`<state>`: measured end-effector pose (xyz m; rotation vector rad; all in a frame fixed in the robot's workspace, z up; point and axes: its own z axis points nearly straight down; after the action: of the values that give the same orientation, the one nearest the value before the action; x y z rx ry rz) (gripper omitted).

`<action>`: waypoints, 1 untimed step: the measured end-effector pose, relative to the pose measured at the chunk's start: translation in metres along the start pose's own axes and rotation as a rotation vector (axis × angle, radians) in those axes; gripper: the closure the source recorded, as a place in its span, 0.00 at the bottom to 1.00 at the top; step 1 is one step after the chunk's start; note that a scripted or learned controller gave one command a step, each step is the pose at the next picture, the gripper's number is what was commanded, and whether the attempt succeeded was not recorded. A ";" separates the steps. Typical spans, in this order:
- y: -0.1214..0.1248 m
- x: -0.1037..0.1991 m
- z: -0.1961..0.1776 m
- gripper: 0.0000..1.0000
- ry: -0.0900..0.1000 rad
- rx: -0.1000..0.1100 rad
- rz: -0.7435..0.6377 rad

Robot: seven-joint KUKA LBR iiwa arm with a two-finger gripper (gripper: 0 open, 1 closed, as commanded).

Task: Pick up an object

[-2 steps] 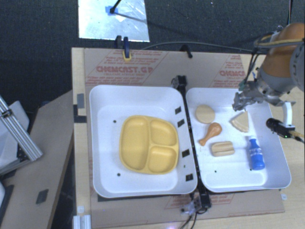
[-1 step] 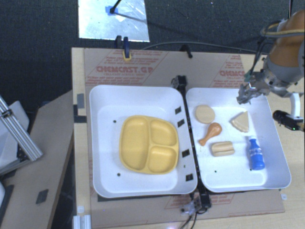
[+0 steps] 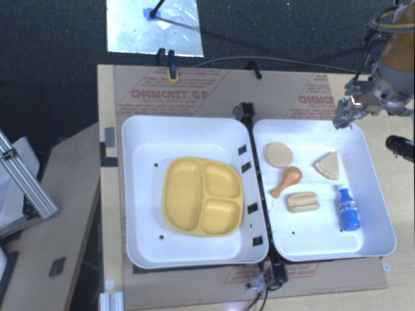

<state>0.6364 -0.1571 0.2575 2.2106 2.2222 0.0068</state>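
Observation:
The right bin (image 3: 373, 173) holds a round tan cookie (image 3: 279, 154), a toy chicken drumstick (image 3: 286, 180), a wedge of toy bread (image 3: 328, 166), a toy hot dog bun (image 3: 303, 201) and a small blue bottle (image 3: 348, 208). My gripper (image 3: 342, 117) hangs over the bin's far right corner, above and to the right of the bread wedge, well apart from every object. Nothing shows between its fingertips.
The left bin (image 3: 142, 148) carries a yellow divided plate (image 3: 202, 195). A black divider with clips (image 3: 251, 173) runs between the bins. A metal sheet (image 3: 154, 17) lies at the back, an aluminium rail (image 3: 26, 180) at the left.

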 end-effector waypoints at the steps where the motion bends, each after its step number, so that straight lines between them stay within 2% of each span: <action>1: -0.013 0.054 -0.007 1.00 0.004 0.006 -0.004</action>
<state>0.6231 -0.1031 0.2640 2.2107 2.2313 0.0044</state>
